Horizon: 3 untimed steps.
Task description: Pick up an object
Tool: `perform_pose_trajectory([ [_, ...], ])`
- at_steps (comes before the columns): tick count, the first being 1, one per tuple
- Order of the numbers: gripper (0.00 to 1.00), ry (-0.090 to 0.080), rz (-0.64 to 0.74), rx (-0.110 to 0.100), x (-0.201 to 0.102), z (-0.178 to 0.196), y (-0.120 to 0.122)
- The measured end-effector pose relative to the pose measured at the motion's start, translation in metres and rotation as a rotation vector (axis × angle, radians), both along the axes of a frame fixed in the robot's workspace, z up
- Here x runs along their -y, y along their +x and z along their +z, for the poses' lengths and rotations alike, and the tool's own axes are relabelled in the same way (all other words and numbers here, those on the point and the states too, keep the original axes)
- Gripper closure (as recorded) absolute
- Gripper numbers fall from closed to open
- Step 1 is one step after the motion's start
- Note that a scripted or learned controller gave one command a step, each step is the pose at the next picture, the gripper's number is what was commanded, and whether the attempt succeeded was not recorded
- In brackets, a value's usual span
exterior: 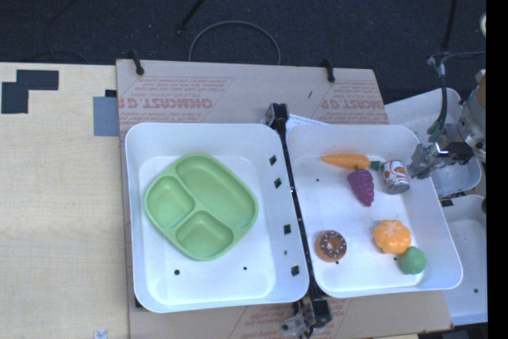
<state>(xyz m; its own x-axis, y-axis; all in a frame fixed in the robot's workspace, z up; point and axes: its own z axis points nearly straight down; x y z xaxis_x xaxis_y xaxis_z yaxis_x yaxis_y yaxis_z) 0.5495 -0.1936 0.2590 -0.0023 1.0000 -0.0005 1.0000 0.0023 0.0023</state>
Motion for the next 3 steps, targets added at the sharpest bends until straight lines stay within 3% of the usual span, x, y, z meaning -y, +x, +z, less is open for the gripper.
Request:
perform_pose_trajectory([
  [3, 1.00, 0.003, 0.001, -0.008, -0.154, -0.015, -0.039],
])
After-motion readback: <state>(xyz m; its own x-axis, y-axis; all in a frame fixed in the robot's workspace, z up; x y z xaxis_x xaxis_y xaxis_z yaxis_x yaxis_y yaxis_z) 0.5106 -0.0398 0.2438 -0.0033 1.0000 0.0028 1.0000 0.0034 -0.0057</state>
